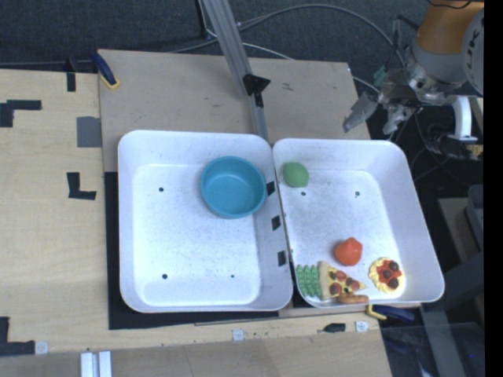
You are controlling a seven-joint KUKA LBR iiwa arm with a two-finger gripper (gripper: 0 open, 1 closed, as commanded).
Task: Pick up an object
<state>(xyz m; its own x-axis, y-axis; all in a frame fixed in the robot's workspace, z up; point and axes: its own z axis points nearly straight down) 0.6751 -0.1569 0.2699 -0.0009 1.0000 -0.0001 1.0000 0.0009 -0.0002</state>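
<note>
The right bin holds a green ball at its far left corner, a red tomato-like toy near the front, a pizza slice toy at the front edge and a small round yellow tart with red bits at the front right. A blue bowl sits in the left bin. My gripper hangs above the bench just beyond the right bin's far edge, its two fingers spread apart with nothing between them.
A slanted metal pole runs from the top of the view down to the gap between the bins. Cables lie on the dark floor behind the bench. A blue and yellow clamp grips the board's far left corner.
</note>
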